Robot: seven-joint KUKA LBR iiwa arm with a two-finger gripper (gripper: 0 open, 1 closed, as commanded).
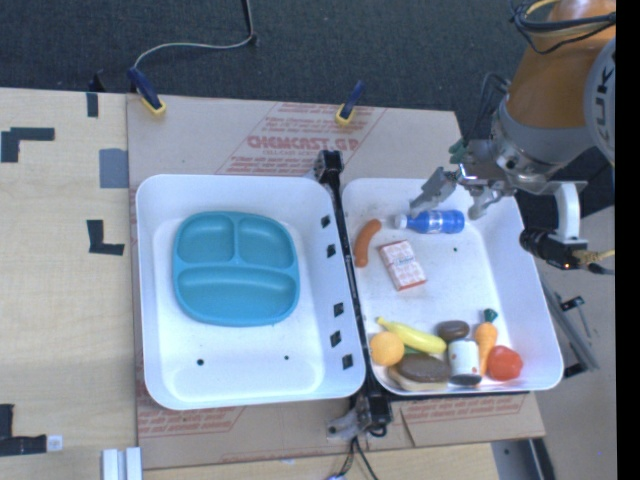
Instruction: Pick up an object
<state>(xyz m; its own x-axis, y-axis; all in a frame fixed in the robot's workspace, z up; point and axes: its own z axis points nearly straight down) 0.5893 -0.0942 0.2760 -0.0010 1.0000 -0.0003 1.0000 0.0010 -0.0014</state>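
Landmark = right bin (520, 268). Along its near edge, a cluster: orange ball (387, 348), yellow banana (412, 336), brown patties (425, 370), small white can (463, 356), carrot (485, 334), red tomato (505, 363), all packed close. Mid-bin: red/white carton (402, 265), lying flat. Just beyond, toward the bin's left wall, an orange sausage (366, 242). Near the far edge: blue bottle (432, 222) on its side. Gripper (459, 194) hangs right over the bottle, fingers spread wide, one each side, nothing held. Left of the right bin: 2nd bin (160, 268) w/ blue sectioned plate (237, 268). Both sit on cardboard (290, 138) clipped to the desk (50, 268).
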